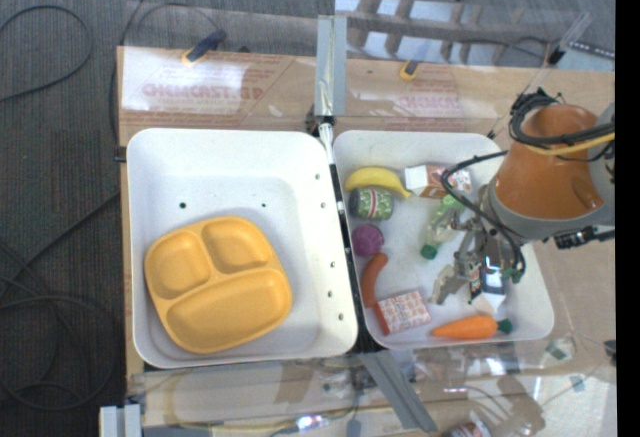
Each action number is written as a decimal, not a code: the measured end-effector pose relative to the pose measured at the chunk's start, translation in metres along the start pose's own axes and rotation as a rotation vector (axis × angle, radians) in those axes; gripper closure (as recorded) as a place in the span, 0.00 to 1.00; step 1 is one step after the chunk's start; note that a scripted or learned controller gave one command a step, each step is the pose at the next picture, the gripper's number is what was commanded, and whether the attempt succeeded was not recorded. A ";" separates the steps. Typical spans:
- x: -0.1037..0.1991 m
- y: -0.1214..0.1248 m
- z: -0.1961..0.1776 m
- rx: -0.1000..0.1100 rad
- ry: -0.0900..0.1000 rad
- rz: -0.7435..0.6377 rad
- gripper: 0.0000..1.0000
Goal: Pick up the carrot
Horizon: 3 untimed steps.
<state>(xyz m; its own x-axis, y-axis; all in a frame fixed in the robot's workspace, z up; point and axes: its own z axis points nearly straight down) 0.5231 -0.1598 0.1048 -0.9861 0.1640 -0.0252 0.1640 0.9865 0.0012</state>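
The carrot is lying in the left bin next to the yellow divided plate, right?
Not quite. The camera view shows the carrot in the right bin, near its front edge. The yellow divided plate sits alone in the left bin.

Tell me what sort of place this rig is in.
Probably a robotics lab test cell, not a kitchen: two white bins on a taped cardboard-topped bench, toy food such as the carrot and banana, and loose cables on grey carpet.
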 end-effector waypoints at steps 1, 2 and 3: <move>0.018 -0.053 0.002 -0.001 -0.014 -0.205 0.00; 0.017 0.010 -0.059 -0.005 0.023 -0.341 0.00; 0.012 -0.051 -0.009 -0.004 0.010 -0.225 0.00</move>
<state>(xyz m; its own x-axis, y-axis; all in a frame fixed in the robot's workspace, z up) 0.5025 -0.2082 0.1134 -0.9981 -0.0601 -0.0155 -0.0601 0.9982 0.0007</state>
